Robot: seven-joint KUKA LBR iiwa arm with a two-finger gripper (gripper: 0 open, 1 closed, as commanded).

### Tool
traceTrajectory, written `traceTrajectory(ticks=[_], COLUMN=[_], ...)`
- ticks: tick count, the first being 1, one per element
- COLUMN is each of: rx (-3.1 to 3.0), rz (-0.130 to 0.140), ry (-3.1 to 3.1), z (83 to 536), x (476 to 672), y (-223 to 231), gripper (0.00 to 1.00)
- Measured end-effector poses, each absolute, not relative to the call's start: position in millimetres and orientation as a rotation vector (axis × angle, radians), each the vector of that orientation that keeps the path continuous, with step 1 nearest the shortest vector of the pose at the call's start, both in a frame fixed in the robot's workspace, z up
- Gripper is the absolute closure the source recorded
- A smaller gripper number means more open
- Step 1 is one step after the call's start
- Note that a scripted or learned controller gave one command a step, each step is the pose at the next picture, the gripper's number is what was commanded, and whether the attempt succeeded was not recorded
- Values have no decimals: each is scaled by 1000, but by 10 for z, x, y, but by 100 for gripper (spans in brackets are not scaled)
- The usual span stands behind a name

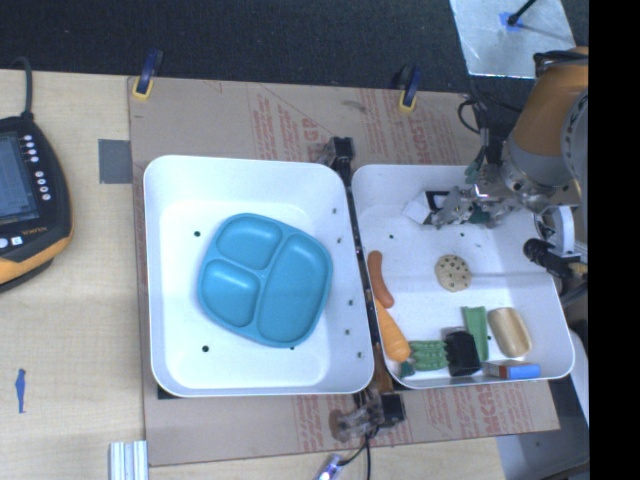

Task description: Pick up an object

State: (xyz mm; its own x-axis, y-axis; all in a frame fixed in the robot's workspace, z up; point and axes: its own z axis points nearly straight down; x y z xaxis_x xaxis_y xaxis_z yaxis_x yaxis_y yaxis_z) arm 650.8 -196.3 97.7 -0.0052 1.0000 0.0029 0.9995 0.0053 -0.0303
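Round tan cookie with dark chips (453, 272) lies flat on the floor of the right white bin (400, 193), apart from the other items. Along that bin's left wall: a reddish sausage (379, 279) above an orange carrot (393, 335). Near the front wall: green block (427, 354), black block (461, 352), green strip (476, 329), tan bread roll (509, 331), blue-tipped marker (516, 371). The hand (462, 211) sits low at the bin's back right; whether it is apart or together cannot be told. The left white bin (170, 183) holds a blue divided plastic plate (265, 279).
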Motion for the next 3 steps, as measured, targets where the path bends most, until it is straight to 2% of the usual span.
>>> traceTrajectory(ticks=[1,2,3], rx=[-2218,-2213,-2229], rz=[0,5,-6], ry=[-2226,-2226,-2235], z=[2138,1255,1081], x=[6149,6517,6597], y=[-1700,-1643,-1431], gripper=[0,0,0])
